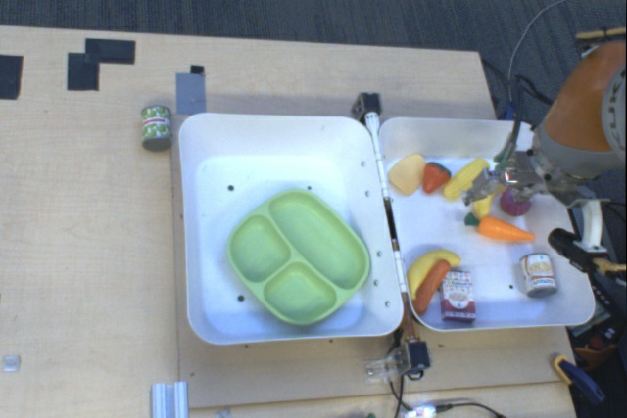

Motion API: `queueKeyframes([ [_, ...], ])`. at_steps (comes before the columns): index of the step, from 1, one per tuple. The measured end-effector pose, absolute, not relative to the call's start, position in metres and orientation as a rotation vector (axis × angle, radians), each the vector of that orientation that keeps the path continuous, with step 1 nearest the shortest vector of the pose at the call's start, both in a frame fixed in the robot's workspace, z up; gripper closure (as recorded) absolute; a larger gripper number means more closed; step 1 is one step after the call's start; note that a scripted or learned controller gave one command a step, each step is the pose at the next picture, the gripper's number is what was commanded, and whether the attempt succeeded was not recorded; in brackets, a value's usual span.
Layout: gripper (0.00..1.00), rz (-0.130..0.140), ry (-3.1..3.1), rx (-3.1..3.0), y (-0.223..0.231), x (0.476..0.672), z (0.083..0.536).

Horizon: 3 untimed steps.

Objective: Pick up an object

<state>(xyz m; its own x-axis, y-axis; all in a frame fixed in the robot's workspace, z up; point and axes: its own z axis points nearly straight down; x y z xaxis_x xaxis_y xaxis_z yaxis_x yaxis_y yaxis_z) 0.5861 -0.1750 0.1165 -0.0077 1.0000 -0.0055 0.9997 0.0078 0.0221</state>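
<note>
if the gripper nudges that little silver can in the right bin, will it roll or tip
The silver can looks round-sided and seems to lie tilted on the right bin floor, so a sideways nudge would probably roll it. It sits apart from the carrot, leaving room to travel. Its smooth wall may slip between fingers.

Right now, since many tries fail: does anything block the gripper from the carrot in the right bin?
Nothing visible does. The gripper hangs just above the carrot, though a purple item and yellow corn crowd close beside it.

Fixed overhead view, seemingly slanted, both bins [284, 137].
</note>
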Motion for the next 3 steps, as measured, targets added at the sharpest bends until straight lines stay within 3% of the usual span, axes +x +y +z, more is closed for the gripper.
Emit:
queueKeyframes([
  [1, 1.00, 0.027, 2.207, 2.180, -0.177, 0.591, 0.133],
  [2, 0.00, 0.027, 2.208, 2.180, -0.177, 0.591, 0.133],
  [3, 0.00, 0.006, 2.221, 2.215, -0.170, 0.556, 0.086],
])
